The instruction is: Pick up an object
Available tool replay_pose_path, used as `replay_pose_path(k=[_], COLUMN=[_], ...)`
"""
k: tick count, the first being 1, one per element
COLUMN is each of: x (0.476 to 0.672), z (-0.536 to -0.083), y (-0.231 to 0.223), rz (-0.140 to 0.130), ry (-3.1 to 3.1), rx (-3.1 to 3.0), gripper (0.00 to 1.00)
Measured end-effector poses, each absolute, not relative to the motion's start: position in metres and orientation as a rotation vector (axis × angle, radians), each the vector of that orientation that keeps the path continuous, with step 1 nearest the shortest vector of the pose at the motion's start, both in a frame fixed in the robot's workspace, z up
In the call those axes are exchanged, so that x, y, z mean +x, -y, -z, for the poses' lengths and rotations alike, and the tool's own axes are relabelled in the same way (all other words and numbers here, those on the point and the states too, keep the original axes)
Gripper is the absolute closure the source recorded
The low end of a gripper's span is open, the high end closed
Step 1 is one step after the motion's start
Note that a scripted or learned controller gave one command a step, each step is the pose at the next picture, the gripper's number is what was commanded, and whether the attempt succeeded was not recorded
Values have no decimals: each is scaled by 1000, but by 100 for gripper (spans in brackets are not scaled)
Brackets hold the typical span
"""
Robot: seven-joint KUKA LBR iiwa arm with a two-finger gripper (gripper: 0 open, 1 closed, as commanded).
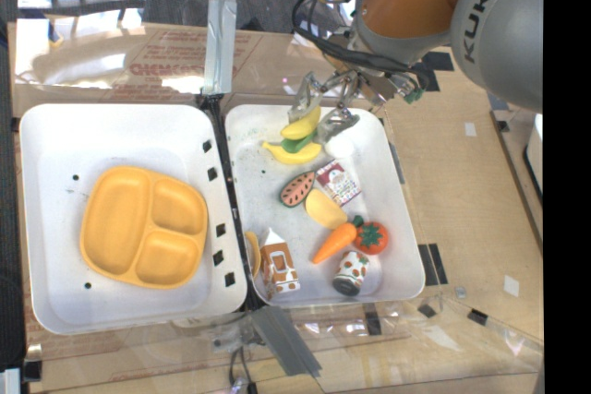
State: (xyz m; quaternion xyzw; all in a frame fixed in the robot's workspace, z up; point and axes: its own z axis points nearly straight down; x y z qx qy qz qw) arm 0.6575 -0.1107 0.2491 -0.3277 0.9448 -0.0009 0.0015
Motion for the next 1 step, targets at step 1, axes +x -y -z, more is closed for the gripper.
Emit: replay_pose_path(k=[1], x=[655], z=[-157], y=[102], rz=[-8], ry=[-2918], rx=[-1180], gripper=[100])
